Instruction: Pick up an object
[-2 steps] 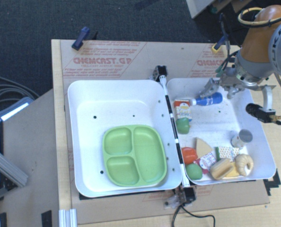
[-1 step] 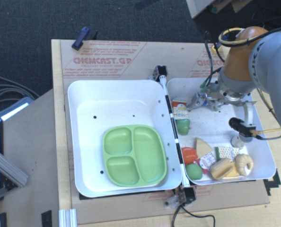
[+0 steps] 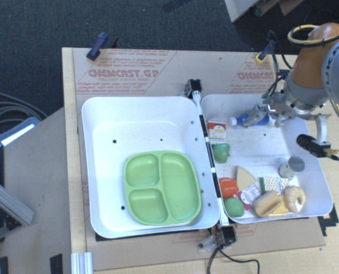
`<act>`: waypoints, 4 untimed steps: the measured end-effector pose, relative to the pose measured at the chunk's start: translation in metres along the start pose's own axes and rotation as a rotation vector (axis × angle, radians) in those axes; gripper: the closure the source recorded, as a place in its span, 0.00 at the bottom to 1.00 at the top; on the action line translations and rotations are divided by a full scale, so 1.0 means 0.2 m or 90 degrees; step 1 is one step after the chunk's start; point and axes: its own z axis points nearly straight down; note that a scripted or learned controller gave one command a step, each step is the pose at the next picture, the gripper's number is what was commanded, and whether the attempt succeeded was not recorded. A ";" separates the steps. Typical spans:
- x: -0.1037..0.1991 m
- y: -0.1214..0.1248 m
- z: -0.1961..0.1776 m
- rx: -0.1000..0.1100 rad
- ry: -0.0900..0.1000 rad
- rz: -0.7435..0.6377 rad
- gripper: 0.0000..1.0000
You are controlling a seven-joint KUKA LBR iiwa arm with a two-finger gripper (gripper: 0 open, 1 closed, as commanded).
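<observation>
Although the arm (image 3: 315,67) is over the right bin (image 3: 323,181), nothing looks lifted, so the pick is judged not yet done. The gripper (image 3: 255,117) sits low near the bin's far wall, and whether its jaws are released or clenched cannot be told from this slanted view; a small bluish shape at the tip may be part of the tool or a thing in the bin. No object is seen between them. The nearest candidate is a carton (image 3: 217,132), white with an orange-red label, lying flat just left of the jaws. A green piece (image 3: 221,150) lies beyond it, and the pile of food toys (image 3: 266,196) is well below. The green tray (image 3: 161,187) sits in the left bin (image 3: 101,130). Closing and lifting remain.
</observation>
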 end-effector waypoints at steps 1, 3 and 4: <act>-0.12 -0.18 -0.05 0.003 0.001 0.000 0.00; 0.03 -0.32 -0.03 0.001 0.001 -0.001 0.00; -0.25 -0.59 -0.10 0.003 0.002 0.000 0.00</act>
